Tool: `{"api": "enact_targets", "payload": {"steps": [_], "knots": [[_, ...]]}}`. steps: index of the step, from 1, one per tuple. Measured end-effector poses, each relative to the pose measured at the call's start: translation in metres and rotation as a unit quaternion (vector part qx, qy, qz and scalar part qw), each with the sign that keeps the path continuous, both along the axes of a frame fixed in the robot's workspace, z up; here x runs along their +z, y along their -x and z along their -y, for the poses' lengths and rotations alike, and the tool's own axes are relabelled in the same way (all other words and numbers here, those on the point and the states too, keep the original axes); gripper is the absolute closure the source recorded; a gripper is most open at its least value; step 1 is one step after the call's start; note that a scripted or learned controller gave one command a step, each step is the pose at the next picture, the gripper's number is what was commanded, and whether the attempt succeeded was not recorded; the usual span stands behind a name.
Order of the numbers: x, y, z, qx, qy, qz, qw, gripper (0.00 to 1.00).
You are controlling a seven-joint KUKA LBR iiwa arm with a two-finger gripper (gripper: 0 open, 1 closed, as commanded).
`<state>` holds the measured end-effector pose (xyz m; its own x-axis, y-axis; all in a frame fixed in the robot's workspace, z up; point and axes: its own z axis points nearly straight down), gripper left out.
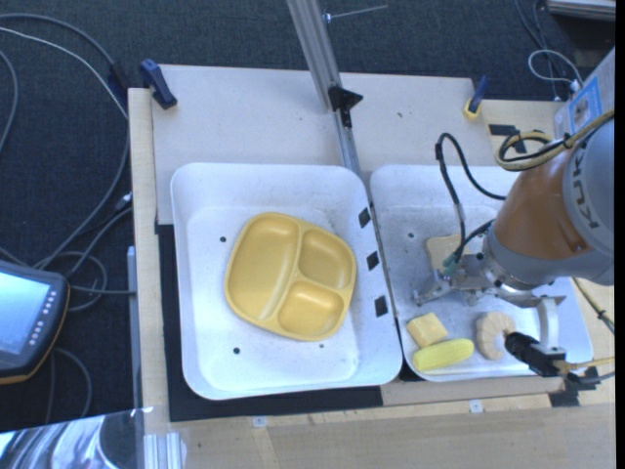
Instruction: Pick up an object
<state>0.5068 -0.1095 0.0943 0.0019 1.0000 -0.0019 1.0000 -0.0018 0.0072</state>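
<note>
1 pale bench [244,115] fills the middle of the camera view and bears 2 white bins side by side. Dark carpet lies around it, and loose cables trail over the carpet on the left.

Left bin [195,198] holds 1 yellow plate [290,275] with 3 compartments, lying flat near the bin's middle and turned at a slant.

Right bin [410,189] holds the arm's working end and 4 small items.

1 grey arm [542,213] with an orange band reaches in from the right and hangs over the right half of that bin. A black cable loops from it across the bin's far part.

1 metal pole [312,27] runs from the top edge down to the gap between the bins.

1 screen [24,316] sits on the floor at the left edge.

Low over the right bin's middle is the gripper [439,286], pointing left. Whether it is apart or together I cannot tell, and nothing shows clamped in it.

Among the items, 1 tan block [441,250] lies just beyond the gripper, partly hidden by it. 1 long yellow piece [442,356] lies along the near wall. 1 beige lump [491,335] lies just right of that piece, beneath the wrist. 1 yellow cube [426,328] sits just above the long piece and near the gripper's tip.

2 blue clamps, one at the bench's far left corner [156,81] and one at the far right [477,94], grip its edge.
</note>
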Motion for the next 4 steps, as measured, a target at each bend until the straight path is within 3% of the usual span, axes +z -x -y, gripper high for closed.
{"api": "enact_targets", "payload": {"steps": [1, 3, 4], "knots": [[0.009, 0.002, -0.002, 0.001, -0.0016, -0.003, 1.0000, 1.00], [0.098, -0.010, 0.004, 0.002, -0.0003, 0.000, 1.0000, 1.00], [0.122, -0.012, 0.004, 0.002, -0.0008, -0.002, 1.0000, 1.00]]}}
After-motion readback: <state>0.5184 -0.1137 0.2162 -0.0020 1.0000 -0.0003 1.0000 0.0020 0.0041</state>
